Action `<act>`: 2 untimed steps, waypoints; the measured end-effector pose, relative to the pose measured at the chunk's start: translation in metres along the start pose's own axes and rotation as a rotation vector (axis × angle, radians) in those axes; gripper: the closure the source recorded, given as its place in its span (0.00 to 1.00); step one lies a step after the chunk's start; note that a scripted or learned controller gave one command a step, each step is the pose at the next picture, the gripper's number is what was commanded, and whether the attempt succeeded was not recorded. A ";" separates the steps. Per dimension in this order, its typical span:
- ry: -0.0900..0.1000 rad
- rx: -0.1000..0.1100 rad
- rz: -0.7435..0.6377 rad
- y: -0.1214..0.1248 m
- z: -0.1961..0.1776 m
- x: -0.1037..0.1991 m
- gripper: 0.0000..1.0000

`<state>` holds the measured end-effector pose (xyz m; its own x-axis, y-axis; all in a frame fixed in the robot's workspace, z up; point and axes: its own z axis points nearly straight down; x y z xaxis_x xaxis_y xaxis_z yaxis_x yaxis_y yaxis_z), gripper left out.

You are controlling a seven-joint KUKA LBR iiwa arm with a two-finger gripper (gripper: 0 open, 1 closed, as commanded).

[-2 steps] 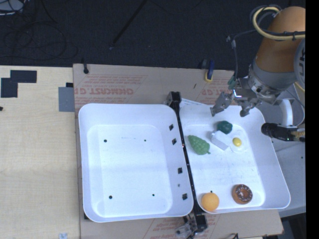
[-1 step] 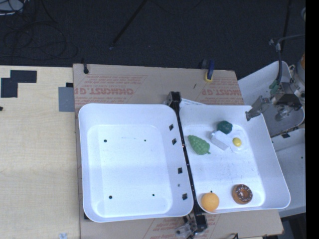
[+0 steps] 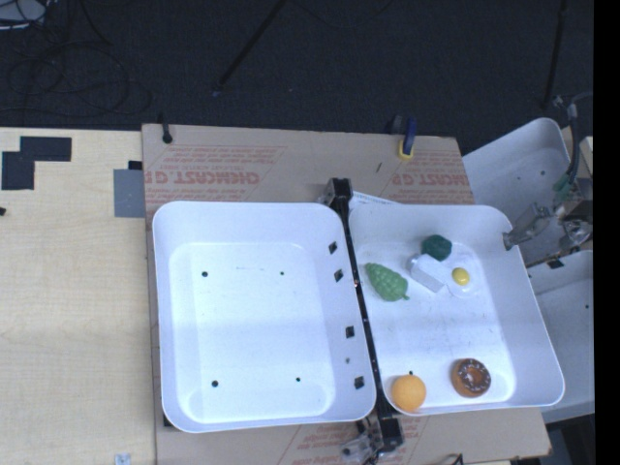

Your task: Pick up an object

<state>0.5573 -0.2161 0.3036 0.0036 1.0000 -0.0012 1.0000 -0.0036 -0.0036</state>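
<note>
The right bin (image 3: 523, 356) holds several small objects. A green leafy piece (image 3: 386, 283) lies near the divider. A dark green lump (image 3: 437, 247), a white block (image 3: 426, 273) and a toy fried egg (image 3: 460, 277) cluster at the back. An orange ball (image 3: 409, 392) and a chocolate donut (image 3: 471, 377) rest near the front wall. My gripper (image 3: 524, 232) hovers at the bin's far right rim, apart from every object, and it is small and dim at the edge of the picture.
The left bin (image 3: 165, 308) sits beside the right one, joined by a black clamp strip (image 3: 354, 298). Both rest on a cardboard sheet (image 3: 252, 168) on the wooden bench. A white curved panel (image 3: 523, 168) stands behind the gripper at the right.
</note>
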 end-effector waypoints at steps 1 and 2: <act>0.002 -0.002 -0.003 -0.051 -0.028 0.003 0.00; 0.006 0.009 -0.003 -0.054 0.082 0.004 0.00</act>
<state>0.5030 -0.2118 0.2218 0.0003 1.0000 0.0045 0.9999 -0.0003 -0.0122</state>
